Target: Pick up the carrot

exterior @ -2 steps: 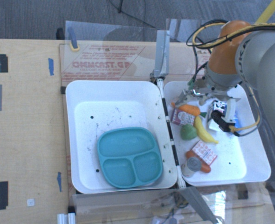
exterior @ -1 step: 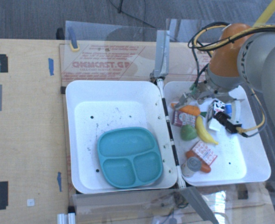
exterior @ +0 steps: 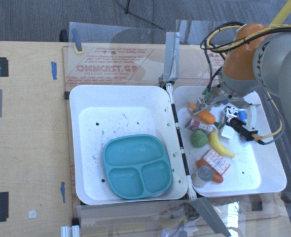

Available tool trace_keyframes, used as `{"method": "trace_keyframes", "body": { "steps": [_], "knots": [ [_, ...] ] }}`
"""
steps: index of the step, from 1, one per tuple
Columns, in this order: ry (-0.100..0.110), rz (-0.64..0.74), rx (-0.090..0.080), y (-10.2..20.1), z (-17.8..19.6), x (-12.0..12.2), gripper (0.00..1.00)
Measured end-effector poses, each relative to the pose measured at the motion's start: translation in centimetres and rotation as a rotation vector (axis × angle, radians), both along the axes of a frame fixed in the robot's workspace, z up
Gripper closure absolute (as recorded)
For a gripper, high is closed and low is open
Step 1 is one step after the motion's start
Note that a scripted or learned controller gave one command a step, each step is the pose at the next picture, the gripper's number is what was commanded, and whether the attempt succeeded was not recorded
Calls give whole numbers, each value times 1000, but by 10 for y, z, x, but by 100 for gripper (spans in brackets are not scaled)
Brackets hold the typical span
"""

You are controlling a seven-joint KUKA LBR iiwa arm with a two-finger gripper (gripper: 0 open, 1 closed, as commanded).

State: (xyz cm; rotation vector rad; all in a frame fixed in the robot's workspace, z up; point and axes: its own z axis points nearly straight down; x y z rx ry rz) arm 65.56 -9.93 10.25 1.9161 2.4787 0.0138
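The carrot point(exterior: 206, 116), a short orange piece with a green end, lies in the upper left part of the right bin point(exterior: 269, 174). My gripper point(exterior: 202, 103) hangs low over the bin just above and left of the carrot, very close to it or touching it. The grey arm with its orange band point(exterior: 244, 53) comes in from the upper right and covers the bin's far edge.
Around the carrot lie a green round fruit point(exterior: 200, 138), a yellow banana point(exterior: 219, 143), a red and white box point(exterior: 216, 161), a small can point(exterior: 203, 174) and a blue and white item point(exterior: 233, 115). A teal divided plate point(exterior: 137, 165) sits in the left bin point(exterior: 86, 107).
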Motion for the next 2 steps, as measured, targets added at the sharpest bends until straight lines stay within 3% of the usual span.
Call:
{"method": "trace_keyframes", "body": {
  "steps": [1, 2],
  "knots": [
    [10, -229, -1, 53, 83, -18, 100],
    [13, -263, 0, 34, 82, -22, 100]
  ]
}}
